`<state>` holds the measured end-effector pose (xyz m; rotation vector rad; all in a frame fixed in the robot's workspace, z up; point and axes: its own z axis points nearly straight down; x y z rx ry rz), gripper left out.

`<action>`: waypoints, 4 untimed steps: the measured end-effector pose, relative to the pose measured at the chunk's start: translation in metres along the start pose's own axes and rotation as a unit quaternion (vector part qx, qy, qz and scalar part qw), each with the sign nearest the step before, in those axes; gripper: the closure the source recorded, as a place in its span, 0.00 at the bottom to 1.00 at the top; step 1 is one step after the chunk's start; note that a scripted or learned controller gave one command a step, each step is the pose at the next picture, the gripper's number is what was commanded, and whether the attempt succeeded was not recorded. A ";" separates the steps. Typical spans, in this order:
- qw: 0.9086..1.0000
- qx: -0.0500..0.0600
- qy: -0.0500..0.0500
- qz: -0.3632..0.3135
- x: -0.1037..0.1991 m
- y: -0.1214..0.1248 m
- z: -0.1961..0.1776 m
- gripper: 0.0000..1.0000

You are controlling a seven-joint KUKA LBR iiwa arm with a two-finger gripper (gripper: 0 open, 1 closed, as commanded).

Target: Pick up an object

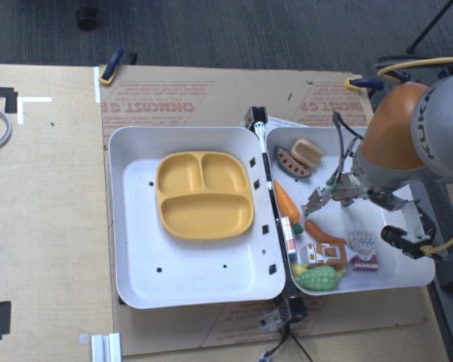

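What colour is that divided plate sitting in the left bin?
Yellow-orange; the divided plate shows plainly in the camera view.

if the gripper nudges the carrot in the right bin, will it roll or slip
The carrot looks smooth and tapered, so it would probably roll in a curve. It lies along the right bin wall, which likely stops it. Its glossy look suggests it may slip from the gripper.

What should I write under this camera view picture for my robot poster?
A robot arm's gripper hovers over toy food in the right bin, near a carrot, while a yellow plate sits in the left bin.
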<state>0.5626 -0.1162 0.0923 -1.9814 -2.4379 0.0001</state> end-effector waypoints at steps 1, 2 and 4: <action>1.000 -0.002 -0.001 -0.017 0.024 -0.079 0.000 0.00; 0.978 -0.001 -0.001 -0.208 -0.019 -0.001 0.000 0.00; 0.972 -0.001 -0.001 -0.235 0.067 -0.038 -0.100 1.00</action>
